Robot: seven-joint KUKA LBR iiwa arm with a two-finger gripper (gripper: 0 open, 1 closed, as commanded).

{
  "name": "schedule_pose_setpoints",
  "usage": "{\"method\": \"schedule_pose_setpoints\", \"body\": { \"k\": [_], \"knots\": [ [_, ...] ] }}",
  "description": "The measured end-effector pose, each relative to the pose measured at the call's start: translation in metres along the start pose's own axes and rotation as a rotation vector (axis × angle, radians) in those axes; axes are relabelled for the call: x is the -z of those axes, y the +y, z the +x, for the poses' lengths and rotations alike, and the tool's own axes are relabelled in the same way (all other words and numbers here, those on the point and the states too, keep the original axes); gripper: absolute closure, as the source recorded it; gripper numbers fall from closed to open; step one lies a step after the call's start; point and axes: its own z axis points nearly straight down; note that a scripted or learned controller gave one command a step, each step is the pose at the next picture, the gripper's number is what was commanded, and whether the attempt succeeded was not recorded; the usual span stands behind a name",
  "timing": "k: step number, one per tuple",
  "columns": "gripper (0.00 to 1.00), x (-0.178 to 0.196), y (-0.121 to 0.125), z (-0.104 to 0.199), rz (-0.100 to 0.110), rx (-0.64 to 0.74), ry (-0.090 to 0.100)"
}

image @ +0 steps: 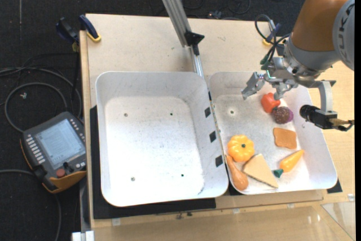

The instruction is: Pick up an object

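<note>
So the arm's gripper (265, 84) sits over the upper part of the right bin (225, 90), toward the right of the frame, fingers spread apart with nothing between them. One finger pokes out to the left, the other comes down right by the little red tomato-looking toy (269, 102), which seems the likeliest target.

The rest of the pile is in that same bin: a dark purple round thing (282, 115) just below-right of the red one and nearly touching it, an orange bread-like slice (285, 137) under that, a carrot (291, 160) at lower right, a small pumpkin (241, 148) in the middle, a tan cheese wedge (259, 170) and a brownish sausage-shaped piece (238, 175) along the bottom edge. The left bin (113, 121) sits beside it.

The red toy looks like hard, light plastic food: smooth and rounded, so probably prone to squirting out of a pinch. Best bet is closing across its widest middle, and watching the purple neighbour so a finger doesn't land on it.
</note>
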Motion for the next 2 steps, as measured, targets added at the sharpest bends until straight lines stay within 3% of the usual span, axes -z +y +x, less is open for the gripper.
{"method": "schedule_pose_setpoints", "body": {
  "k": [1, 2],
  "knots": [
    [0.0, 0.002, 0.0, 0.0, -0.004, -0.002, -0.001],
    [0.0, -0.042, -0.001, -0.005, 0.0, -0.004, -0.001]
  ]
}}
